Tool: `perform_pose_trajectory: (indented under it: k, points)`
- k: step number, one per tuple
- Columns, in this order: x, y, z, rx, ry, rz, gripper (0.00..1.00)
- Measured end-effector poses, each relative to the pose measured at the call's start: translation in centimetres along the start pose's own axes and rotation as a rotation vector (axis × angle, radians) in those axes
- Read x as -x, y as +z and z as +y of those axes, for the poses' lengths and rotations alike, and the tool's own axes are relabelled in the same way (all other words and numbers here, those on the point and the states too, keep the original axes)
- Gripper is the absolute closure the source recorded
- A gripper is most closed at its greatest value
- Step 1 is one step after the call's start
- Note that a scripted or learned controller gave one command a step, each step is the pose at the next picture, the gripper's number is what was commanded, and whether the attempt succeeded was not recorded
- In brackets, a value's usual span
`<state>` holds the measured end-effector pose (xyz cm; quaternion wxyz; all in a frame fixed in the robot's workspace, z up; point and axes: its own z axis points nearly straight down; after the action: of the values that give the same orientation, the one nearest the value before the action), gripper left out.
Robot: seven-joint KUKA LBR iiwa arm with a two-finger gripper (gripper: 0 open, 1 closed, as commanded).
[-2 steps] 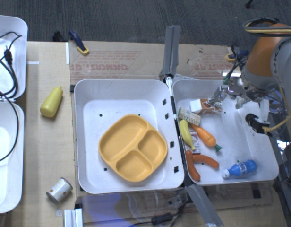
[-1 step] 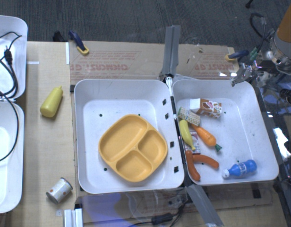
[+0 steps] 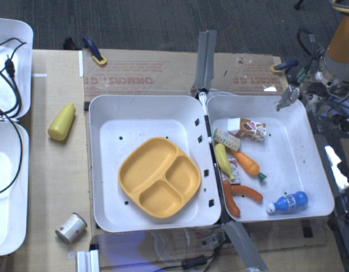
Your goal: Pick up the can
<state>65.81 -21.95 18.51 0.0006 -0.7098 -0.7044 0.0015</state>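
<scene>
Can [image 3: 70, 228] lies on its side at the worktop's [image 3: 55, 169] front-left, outside both bins, untouched; gripper [image 3: 288, 98] hangs over the right bin's [image 3: 310, 152] far corner, well apart. Pickup not yet begun.

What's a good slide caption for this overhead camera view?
Gripper poised over right bin corner; can lies outside on bench, yellow divided plate in left bin.
</scene>
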Motion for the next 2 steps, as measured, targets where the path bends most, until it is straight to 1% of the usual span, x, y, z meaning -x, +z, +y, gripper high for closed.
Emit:
perform_pose_trajectory:
  k: [1, 2]
  points:
    - [-1.7, -2.6, -2.5, 0.002, 0.14, 0.0, 0.0]
    - [-6.3, 9.2, 0.1, 0.005, 0.102, 0.0, 0.0]
